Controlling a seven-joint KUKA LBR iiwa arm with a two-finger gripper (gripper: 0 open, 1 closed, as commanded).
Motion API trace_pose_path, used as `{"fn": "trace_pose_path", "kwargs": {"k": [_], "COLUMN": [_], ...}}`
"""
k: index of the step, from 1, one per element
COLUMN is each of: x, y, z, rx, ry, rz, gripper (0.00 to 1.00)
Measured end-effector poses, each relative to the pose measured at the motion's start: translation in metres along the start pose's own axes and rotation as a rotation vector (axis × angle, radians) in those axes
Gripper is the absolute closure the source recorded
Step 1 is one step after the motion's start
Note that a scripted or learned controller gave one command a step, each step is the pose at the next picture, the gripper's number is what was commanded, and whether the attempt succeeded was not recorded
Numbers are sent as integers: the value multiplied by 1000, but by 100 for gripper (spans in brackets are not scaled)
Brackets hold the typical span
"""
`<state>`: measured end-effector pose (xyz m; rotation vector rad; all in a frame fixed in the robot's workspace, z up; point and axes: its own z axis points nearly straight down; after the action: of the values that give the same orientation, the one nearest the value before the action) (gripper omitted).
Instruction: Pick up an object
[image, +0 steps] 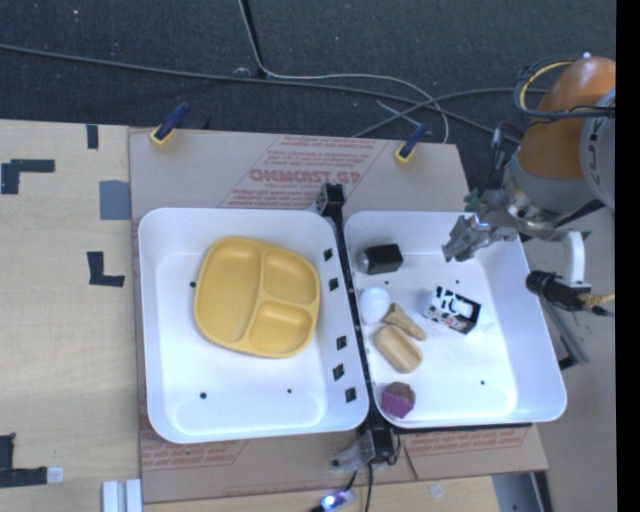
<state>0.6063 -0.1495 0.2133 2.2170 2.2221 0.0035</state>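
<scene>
The right bin holds several small objects: a black block, a white ball, two tan bread-like pieces, a purple object, and a black and white item. My gripper hangs over the bin's upper right part, above and right of the black and white item. Nothing is visible between its fingers.
The left bin holds a yellow divided plate. A black divider with clips runs between the bins. Cables cross the dark floor behind the bench. Blue and yellow clamps pin the cardboard at the back.
</scene>
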Motion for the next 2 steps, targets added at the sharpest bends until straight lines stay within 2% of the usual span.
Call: {"fn": "trace_pose_path", "kwargs": {"k": [1,2], "x": [1,57], "y": [12,0], "z": [-53,-46], "rx": [-1,5], "ry": [-1,0], "rz": [0,-2], "gripper": [100,100]}}
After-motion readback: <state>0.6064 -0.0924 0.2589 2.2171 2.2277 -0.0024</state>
